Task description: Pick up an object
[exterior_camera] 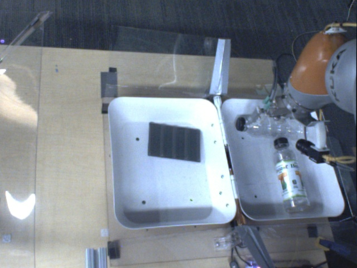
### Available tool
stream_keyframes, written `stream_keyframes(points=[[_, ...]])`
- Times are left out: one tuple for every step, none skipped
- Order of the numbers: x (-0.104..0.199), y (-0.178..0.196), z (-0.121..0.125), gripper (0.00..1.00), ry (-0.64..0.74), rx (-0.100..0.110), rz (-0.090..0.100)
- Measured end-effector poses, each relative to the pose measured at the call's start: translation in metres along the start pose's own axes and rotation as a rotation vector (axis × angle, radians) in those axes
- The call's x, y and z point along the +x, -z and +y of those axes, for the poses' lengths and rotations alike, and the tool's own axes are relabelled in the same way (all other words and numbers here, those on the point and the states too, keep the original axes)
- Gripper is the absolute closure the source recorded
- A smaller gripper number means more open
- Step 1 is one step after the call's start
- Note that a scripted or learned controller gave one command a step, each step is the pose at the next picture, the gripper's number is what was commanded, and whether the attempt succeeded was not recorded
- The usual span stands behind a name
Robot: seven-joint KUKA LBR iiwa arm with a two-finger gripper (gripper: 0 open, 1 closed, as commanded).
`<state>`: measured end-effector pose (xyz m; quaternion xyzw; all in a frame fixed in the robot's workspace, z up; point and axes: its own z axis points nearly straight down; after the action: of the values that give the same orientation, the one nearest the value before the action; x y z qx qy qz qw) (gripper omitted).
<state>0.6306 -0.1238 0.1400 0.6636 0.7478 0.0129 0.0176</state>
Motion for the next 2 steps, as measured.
stream_keyframes(points=[[-0.015,-0.0061,-0.0044,0.0,0.028,-0.007,0.0],[-0.0184,-0.0069,-0.0065,0.0,0.058,-0.012,0.001]])
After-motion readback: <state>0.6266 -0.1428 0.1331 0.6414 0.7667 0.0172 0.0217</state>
